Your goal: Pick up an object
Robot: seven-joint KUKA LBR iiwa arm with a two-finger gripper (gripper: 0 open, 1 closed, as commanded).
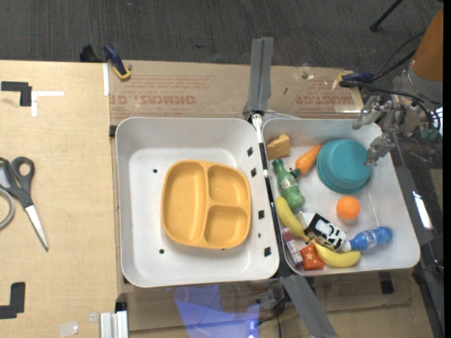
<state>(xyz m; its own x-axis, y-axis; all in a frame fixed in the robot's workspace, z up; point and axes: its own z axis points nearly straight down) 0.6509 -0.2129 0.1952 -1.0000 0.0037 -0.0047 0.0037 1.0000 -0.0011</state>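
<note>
My gripper hangs over the back right of the right bin, at the right rim of an upturned teal bowl. Its fingers stand apart with nothing between them. The bin also holds an orange ball, a carrot, a green bottle, a tan wedge, two bananas, a blue bottle, a black-and-white toy and a red box.
The left bin holds a yellow divided plate. Scissors lie on the wooden bench at far left. A blue clamp sits on the cardboard behind the bins. Cables run beside the arm at right.
</note>
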